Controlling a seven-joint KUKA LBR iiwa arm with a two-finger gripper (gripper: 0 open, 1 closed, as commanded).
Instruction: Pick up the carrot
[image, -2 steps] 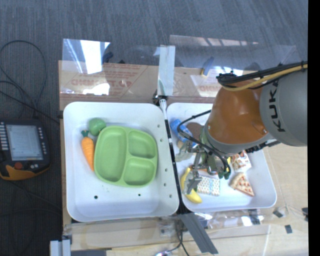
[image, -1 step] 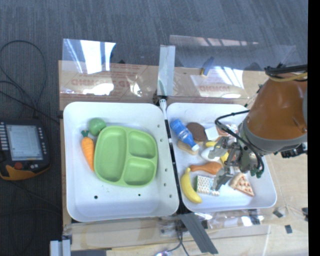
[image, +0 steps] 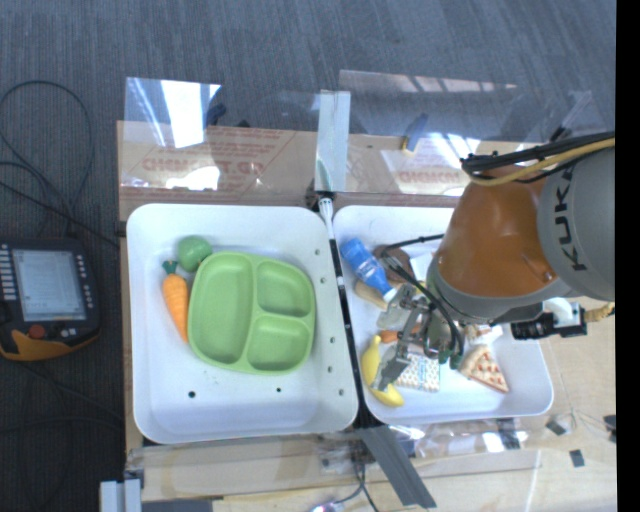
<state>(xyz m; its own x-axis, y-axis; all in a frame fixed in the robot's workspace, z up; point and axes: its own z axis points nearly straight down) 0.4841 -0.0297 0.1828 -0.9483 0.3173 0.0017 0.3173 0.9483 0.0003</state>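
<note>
The orange carrot (image: 176, 303) lies in the left bin (image: 160, 410), along the left edge of a green divided plate (image: 251, 311), with its green top pointing to the back. My gripper (image: 411, 345) hangs low in the right bin (image: 533, 400), well to the right of the carrot and across the wall between the bins. It sits just above a yellow banana (image: 377, 376) and a speckled square piece (image: 421, 375). The grey and orange arm (image: 495, 250) covers much of the right bin.
A round green vegetable (image: 194, 250) sits right behind the carrot. The right bin also holds a blue bottle (image: 360, 262) and a pizza slice (image: 486, 370). A pendant (image: 45, 300) with cables lies on the floor to the left.
</note>
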